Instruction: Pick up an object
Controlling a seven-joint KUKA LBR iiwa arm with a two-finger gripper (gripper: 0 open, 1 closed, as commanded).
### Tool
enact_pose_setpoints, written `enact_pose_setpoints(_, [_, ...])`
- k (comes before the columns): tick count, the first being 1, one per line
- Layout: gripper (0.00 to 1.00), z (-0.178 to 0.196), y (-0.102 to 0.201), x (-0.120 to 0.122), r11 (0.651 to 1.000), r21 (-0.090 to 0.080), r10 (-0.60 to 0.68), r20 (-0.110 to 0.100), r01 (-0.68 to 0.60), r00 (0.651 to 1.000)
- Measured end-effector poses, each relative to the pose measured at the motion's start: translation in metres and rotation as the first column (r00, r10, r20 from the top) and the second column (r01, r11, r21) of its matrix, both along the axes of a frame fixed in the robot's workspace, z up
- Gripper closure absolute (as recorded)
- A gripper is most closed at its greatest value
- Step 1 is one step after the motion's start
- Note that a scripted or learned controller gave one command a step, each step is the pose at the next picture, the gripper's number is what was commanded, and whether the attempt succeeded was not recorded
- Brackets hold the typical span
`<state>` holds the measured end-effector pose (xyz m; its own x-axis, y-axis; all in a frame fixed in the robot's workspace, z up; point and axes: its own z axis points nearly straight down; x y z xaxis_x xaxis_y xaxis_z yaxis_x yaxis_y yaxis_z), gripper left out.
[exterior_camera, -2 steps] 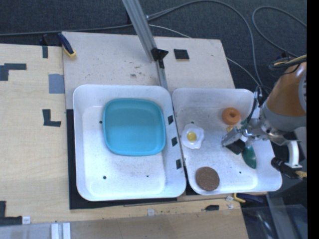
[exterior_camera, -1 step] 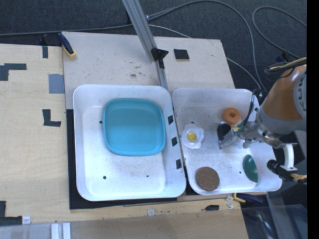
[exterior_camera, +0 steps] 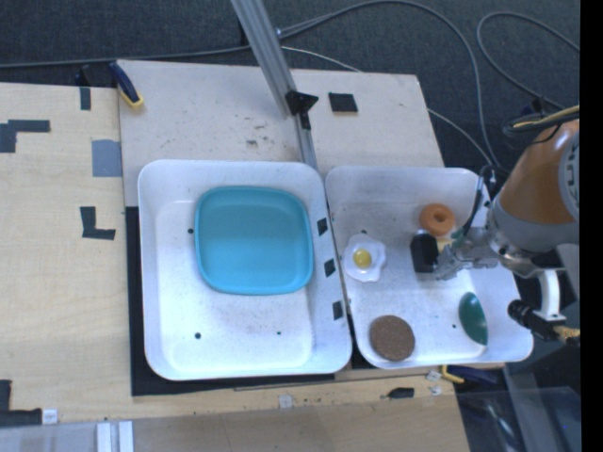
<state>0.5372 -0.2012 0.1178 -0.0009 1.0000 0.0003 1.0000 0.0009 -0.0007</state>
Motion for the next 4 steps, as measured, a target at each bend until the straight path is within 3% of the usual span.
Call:
enact_pose_setpoints(2, [1.0, 0.085, -0.004, 0.001, 1.0, -0.001, 0.0, 0.004, 0.0, 1.0])
enact_pose_setpoints(4, [1.0, 0.086, 0.108, 0.023, 1.0, 0.001, 0.004, 0.0, -0.004, 1.0])
